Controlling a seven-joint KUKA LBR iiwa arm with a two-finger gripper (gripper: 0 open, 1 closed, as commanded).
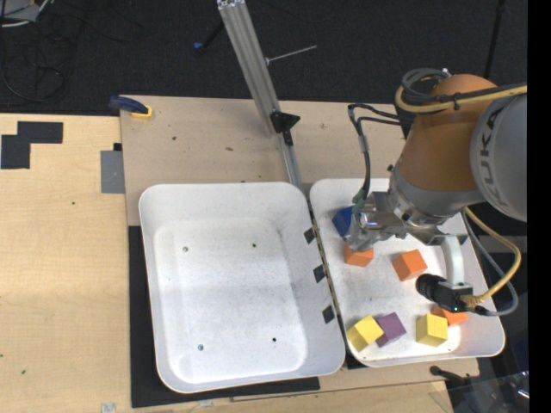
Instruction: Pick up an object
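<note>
Bins: two shallow white trays with rounded corners, finely speckled; left bin [228, 282], right bin [387, 304].
Gripper [366, 237]: metal, low in the far-left part of the right bin; whether it is spread or pinching, I cannot tell.
Orange block [359, 256]: small matte cube, directly beneath the gripper.
Blue object [343, 222]: just left of the gripper.
Other blocks: orange cube [409, 265], yellow cube [366, 330] touching purple cube [392, 326], second yellow cube [431, 329], along the near side.

Orange blocks [409, 264], yellow blocks [431, 329], a purple block [392, 325], white bins [224, 282].
</note>
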